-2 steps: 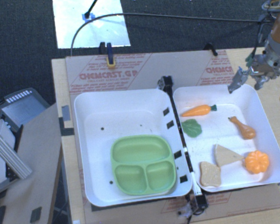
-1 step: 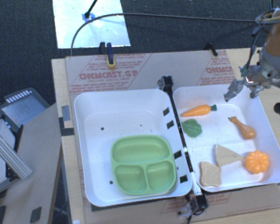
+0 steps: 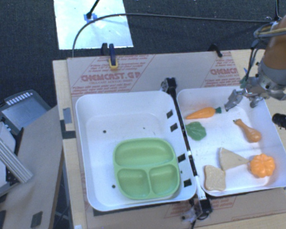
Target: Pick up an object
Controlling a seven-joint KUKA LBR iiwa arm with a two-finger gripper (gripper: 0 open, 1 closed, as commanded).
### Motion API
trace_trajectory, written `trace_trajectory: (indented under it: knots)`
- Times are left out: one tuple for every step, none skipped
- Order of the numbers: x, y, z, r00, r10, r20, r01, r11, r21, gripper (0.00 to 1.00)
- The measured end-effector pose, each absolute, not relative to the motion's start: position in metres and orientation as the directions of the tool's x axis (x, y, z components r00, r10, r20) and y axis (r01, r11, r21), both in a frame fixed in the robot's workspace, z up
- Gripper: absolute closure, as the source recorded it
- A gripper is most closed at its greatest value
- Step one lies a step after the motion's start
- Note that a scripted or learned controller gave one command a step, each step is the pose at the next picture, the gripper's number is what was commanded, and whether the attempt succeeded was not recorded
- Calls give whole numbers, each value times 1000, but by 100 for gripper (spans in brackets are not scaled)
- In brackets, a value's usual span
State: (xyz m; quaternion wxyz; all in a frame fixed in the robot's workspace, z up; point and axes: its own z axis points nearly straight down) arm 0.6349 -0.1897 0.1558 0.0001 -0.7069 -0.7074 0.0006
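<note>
The right bin [image 3: 284, 171] holds several toy foods. An orange carrot [image 3: 202, 113] lies at its far left, with a green leaf [image 3: 196, 130] just in front of it. A tan drumstick [image 3: 247, 130] sits at mid right, a pale wedge [image 3: 231, 158] and a bread slice [image 3: 214, 178] lie at the front, and an orange pumpkin [image 3: 262, 165] is at the front right. My gripper [image 3: 243, 100] hangs over the bin's far right part, just right of the carrot's green tip. It is open with nothing between its fingers.
The left bin [image 3: 91, 121] holds a green divided plate [image 3: 147, 167]. A black-clipped divider [image 3: 180, 133] separates the two bins. A cable [image 3: 283, 120] runs off the arm over the right bin's edge. A grey device [image 3: 24, 110] stands on a side table at left.
</note>
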Motion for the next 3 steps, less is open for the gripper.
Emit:
trace_trajectory:
  knots:
    - [633, -182, 96, -4, 1000, 1, 1000, 4, -3, 0]
    - [635, -182, 112, -6, 1000, -1, 1000, 6, 6, 100]
    - [630, -189, 169, -1, 1000, -2, 1000, 1, 6, 100]
